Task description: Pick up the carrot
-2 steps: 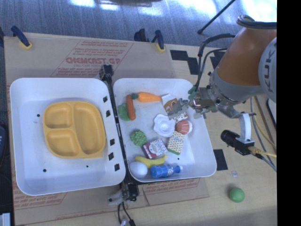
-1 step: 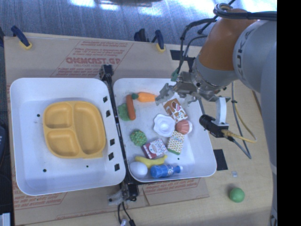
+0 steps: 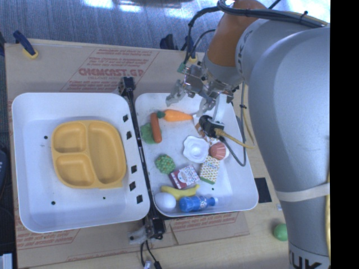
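Two white bins [image 3: 22,150] crowd the bench as the gripper [image 3: 190,98], fingers spread and empty, hovers over the carrot [image 3: 176,115] upper-centre, risking snagging the adjacent sausage [image 3: 155,127].

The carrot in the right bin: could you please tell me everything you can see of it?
The carrot is a small toy that looks like smooth plastic: an orange tapered body with a green leafy end pointing toward the hot dog. It lies flat, roughly crosswise, near the far end of the right bin. Its green end sits against or very near the hot dog's upper tip. The claw hovers just above it, fingers spread, not gripping it.
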